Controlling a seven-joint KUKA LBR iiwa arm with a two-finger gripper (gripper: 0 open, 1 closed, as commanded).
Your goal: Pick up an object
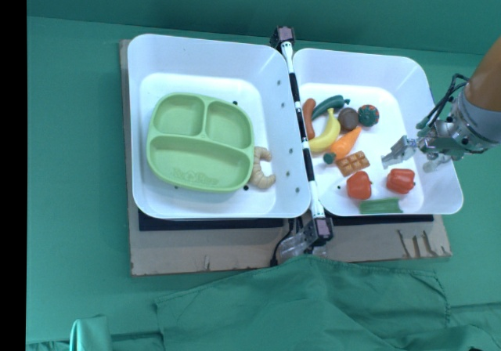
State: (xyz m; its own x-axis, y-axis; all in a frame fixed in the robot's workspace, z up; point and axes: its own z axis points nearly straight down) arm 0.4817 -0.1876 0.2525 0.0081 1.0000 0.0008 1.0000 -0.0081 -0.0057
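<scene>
Gripper (401, 150) low over the right bin (415, 75), fingers apart and clamped on nothing — just above a red pepper (400, 180). Nearby in that bin: a second red pepper (358, 185), a waffle (352, 162), a banana (326, 134), a carrot (345, 142). Left bin (203, 56) with a green divided plate (202, 142) — croissant (263, 169) touching its right edge.

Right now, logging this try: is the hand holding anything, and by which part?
Nothing is held. The hand hovers over the right bin, above the red pepper.
</scene>
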